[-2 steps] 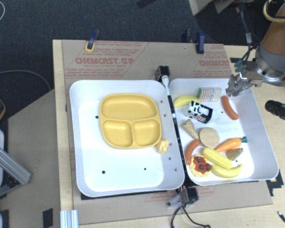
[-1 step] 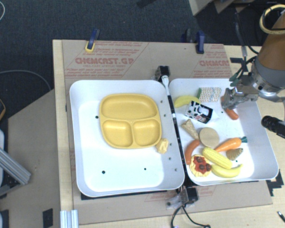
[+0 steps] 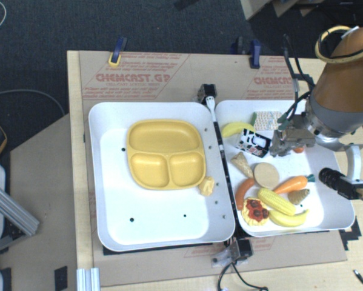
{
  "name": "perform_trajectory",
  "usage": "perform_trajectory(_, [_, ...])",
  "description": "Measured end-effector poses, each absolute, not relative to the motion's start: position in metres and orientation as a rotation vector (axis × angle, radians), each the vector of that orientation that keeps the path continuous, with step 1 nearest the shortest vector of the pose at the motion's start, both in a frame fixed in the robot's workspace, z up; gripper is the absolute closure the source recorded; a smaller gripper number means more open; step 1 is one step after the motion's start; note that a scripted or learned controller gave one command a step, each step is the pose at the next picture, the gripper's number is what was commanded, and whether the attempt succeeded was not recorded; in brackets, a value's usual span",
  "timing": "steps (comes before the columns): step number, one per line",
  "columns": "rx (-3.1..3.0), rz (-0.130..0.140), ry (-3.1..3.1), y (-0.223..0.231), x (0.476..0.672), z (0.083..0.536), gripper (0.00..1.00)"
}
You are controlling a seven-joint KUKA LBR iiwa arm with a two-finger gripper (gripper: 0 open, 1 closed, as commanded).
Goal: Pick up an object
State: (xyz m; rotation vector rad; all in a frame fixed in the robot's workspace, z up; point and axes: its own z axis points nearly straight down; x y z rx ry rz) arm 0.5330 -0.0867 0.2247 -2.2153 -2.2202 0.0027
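Gripper [image 3: 282,143] hovers low in the right bin [image 3: 333,220], just above the toy food; whether its fingers are parted or closed is hard to tell. Carrot [image 3: 290,183], corn [image 3: 277,201] and banana [image 3: 234,128] lie nearby. Yellow tray [image 3: 165,153] sits in the left bin [image 3: 111,217].

Divided plate [image 3: 166,152] in left bin [image 3: 108,180]; toy foods [image 3: 272,199] crowded in right bin [image 3: 336,214].

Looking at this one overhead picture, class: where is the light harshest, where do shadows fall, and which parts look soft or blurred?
Camera view: the left bin is bright, nearly washed out on its floor; the yellow tray casts only a faint shadow; the arm looks soft and throws shade over the right bin near the gripper; the carpet stays dim.
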Motion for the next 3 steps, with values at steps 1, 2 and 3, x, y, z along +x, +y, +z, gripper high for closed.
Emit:
perform_trajectory(1, [-2.217, 0.002, -2.22, -0.066, 0.492, 0.232, 1.0])
perform_trajectory(2, [-2.22, 0.004, -2.218, -0.069, 0.499, 0.215, 1.0])
perform_trajectory(3, [-2.221, -0.003, -2.224, -0.063, 0.497, 0.227, 1.0])
